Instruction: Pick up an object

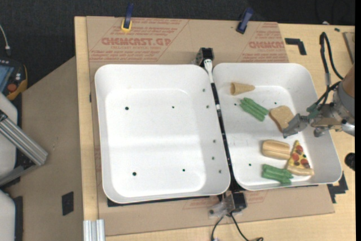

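Several toy foods lie in the right bin (316, 87): a tan cone (242, 88) at the back, a green pod (253, 109), a brown bread slice (280, 115), a tan bun (275, 148), a pizza slice (299, 157) and a second green pod (276, 174) near the front. My gripper (306, 128) reaches in from the right, over the bin's right half. It stands open, one dark finger (291, 127) just right of the bread slice, the other (320, 131) near the bin's right wall. Nothing is between the fingers.
The left bin (113, 87) sits beside the right one, with a black divider strip (217, 115) between them. Both rest on a cardboard sheet (169, 36) clamped at the back. A black cable (327, 59) hangs at the right.
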Robot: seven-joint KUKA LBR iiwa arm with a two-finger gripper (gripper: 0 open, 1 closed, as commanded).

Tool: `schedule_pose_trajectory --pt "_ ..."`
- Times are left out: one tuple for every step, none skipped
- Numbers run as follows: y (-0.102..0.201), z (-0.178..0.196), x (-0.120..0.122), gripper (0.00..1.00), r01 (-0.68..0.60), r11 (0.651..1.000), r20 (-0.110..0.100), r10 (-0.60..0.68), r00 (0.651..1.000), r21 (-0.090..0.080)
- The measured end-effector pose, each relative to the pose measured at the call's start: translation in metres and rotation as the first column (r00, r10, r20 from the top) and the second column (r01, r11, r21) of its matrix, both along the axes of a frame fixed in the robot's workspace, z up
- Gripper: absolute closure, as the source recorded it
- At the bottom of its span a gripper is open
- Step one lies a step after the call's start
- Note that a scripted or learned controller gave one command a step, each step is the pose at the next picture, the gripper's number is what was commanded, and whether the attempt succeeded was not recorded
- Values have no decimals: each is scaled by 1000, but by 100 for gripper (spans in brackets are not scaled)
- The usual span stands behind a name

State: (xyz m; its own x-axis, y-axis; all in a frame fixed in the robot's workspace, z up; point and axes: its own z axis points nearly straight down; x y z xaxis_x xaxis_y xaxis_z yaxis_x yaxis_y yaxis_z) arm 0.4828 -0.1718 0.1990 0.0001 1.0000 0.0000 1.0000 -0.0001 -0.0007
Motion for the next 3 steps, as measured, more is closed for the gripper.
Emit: schedule_pose_trajectory --pt "68 207 -1 0 -7 1000 22 7 1000 -2" --pt "76 -2 -7 0 1 1000 -17 -1 1000 3" --pt "74 -115 -2 0 2 1000 7 -2 1000 -2"
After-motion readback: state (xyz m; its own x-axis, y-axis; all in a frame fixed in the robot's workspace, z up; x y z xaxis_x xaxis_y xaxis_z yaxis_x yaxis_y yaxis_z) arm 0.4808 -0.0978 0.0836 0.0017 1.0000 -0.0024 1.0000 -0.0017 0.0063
